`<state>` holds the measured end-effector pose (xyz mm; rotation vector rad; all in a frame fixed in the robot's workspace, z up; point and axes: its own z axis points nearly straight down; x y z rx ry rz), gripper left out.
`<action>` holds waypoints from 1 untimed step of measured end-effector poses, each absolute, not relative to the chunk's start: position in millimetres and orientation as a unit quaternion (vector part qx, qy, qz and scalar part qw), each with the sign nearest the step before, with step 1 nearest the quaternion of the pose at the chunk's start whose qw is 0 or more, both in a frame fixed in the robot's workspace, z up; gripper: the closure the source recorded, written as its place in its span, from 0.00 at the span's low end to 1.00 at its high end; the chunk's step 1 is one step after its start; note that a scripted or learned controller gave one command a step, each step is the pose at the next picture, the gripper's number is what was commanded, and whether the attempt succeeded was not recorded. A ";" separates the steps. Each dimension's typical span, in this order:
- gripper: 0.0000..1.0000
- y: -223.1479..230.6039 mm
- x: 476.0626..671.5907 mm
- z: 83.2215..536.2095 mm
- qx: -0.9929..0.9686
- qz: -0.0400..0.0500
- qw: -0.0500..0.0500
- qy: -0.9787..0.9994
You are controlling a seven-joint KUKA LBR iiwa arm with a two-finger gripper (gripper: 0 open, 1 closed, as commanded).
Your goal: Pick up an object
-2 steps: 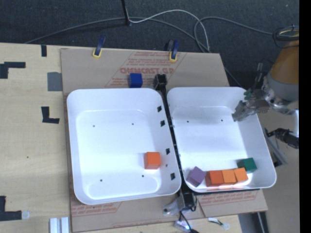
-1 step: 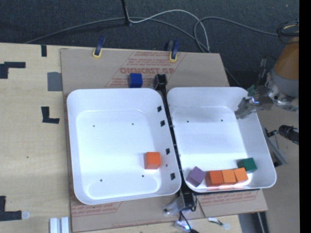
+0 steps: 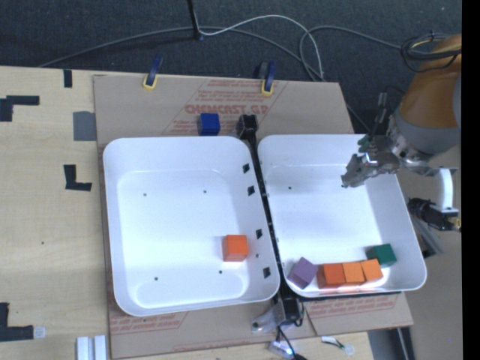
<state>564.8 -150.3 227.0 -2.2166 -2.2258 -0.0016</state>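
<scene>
Camera view, bench: two shallow white bins side by side on a brown board, the left bin (image 3: 127, 163) and the right bin (image 3: 315, 152) touching along a black clip strip.
Arm: grey with orange band (image 3: 435, 96), reaching in from the right, over the right bin's upper right corner.
Gripper (image 3: 352, 177): hangs above the right bin's upper right area, pointing down-left; nothing visible between its tips; too small and dark to tell how far apart they stand.
Left bin contents: one orange cube (image 3: 235, 247), lower right part of the floor, alone.
Right bin contents: a row along the near wall: purple block (image 3: 302, 273), two orange blocks (image 3: 331, 275) (image 3: 352, 274) touching, a lighter orange block (image 3: 372, 270), then a green block (image 3: 383, 255) just behind the row's right end. All well apart from the gripper.
Outside bins: blue cube (image 3: 209, 123) on the board behind the left bin; blue-and-yellow clamps (image 3: 152, 73) at the board's far edge.
</scene>
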 end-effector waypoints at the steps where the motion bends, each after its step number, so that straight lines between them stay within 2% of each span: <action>1: 1.00 -101.0 560.5 236.5 -0.706 -0.001 0.000 -0.709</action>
